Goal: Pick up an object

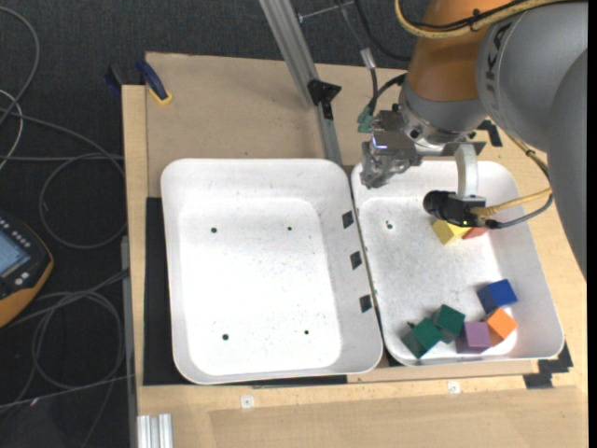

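While hanging over the far left corner of the right bin (522, 250), gripper (381, 171) with finger state impossible to tell; yellow block (450, 231) near the far wall, blue (497, 294), orange (502, 323), purple (477, 335) and green blocks (437, 329) clustered at the near edge

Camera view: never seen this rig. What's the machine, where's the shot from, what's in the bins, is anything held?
A single fixed camera looks down at a slant on a bench with two shallow white bins. The grey arm with the orange band is a KUKA robot reaching in from the right; its gripper hangs over the right bin's far corner. I cannot tell whether it holds anything. A yellow block lies mid-bin; blue, orange, purple and two green blocks cluster at the near edge. The left bin shows just dark specks.
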You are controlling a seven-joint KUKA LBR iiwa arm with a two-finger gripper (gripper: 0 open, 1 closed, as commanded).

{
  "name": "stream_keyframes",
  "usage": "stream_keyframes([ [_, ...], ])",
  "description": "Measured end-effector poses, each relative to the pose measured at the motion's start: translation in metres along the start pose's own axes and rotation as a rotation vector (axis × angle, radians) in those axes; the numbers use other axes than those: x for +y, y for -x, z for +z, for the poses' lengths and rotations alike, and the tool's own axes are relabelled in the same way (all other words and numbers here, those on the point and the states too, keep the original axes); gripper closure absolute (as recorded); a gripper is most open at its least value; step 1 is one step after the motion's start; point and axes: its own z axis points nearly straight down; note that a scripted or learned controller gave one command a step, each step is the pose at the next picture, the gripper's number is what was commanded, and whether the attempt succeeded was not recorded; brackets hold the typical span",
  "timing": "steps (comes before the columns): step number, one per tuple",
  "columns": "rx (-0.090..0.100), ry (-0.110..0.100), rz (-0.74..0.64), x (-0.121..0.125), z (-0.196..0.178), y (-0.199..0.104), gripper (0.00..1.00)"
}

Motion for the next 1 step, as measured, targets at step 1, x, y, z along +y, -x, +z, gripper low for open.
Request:
stream_keyframes([
  [1, -0.001, 0.001, 0.002, 0.0190, 0.0069, -0.0392, 1.00],
])
